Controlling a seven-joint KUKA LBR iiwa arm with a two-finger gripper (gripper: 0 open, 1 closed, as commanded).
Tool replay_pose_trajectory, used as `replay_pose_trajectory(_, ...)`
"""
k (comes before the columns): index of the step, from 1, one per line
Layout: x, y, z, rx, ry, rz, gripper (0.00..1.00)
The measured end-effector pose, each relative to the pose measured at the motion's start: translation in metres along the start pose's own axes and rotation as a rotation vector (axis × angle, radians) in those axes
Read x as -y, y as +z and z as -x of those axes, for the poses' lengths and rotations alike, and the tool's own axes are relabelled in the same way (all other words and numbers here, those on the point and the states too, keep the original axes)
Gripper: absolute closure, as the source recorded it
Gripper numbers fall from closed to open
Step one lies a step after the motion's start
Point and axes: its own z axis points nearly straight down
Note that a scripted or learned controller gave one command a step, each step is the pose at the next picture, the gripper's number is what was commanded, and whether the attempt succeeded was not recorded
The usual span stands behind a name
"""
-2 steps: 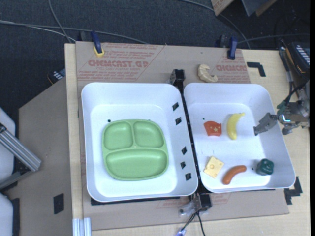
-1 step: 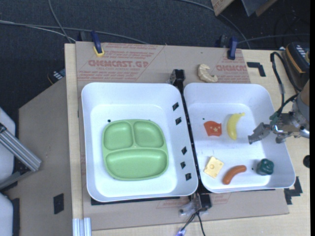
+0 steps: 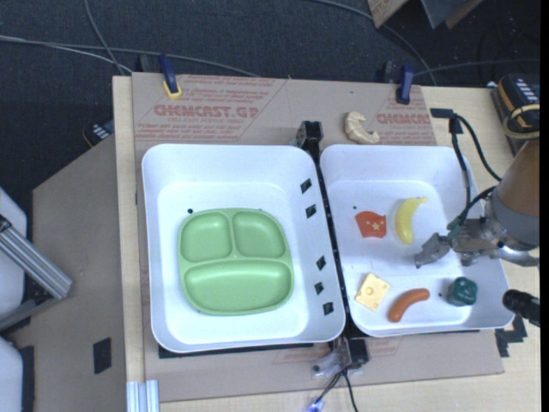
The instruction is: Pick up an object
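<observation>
Fingers of the gripper point(image 3: 435, 249): whether open or closed I cannot tell (too blurred). It hangs over the right bin point(image 3: 388, 163) toward its right edge, beside the banana point(image 3: 407, 219). That toy looks light, stiff and smooth; gripping across its middle seems best.

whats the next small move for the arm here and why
Probably lower onto one toy and close. The gripper sits in the right bin on bare floor, touching none of the toys around it. The banana up-left and the green piece down-right look closest; either seems a fair target.
</observation>
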Motion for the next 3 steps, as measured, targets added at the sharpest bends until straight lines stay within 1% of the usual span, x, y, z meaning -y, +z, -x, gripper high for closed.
replay_pose_trajectory(1,-0.001,0.062,-0.007,0.000,0.000,0.000,0.00)
replay_pose_trajectory(2,-0.003,0.047,-0.006,0.003,0.001,0.008,1.00)
replay_pose_trajectory(3,-0.005,-0.017,-0.008,0.006,-0.001,0.013,1.00)
